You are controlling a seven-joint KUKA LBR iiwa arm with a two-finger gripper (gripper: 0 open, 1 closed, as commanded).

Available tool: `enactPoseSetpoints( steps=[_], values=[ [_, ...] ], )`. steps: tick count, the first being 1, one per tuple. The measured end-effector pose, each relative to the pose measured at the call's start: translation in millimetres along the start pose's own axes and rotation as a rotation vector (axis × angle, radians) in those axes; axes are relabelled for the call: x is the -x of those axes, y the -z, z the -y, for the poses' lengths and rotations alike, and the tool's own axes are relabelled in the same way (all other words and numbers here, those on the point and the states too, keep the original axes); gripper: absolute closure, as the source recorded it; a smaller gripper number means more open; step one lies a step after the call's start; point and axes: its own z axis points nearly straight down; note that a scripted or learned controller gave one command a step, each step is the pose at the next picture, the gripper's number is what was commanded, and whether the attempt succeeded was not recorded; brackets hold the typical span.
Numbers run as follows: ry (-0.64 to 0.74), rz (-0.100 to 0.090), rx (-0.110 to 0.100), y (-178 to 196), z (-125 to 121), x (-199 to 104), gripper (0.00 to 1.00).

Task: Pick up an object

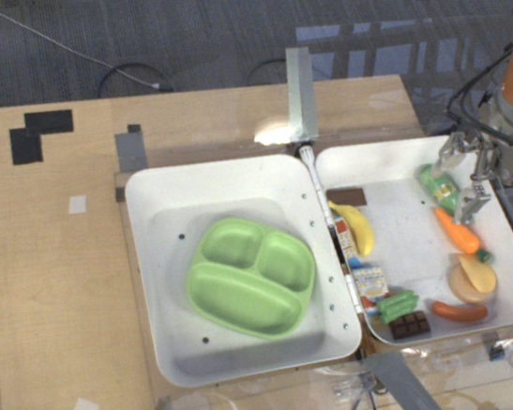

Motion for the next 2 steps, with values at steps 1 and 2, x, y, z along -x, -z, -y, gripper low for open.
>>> enactPoseSetpoints(
  steps=[1,2],
  values=[
    [0.023,0.003,-0.001,-96.1,-9.6,-12.8,0.0],
    [0.044,0.005,-0.002,-104.8,-16.1,-22.9,0.0]
  ],
)
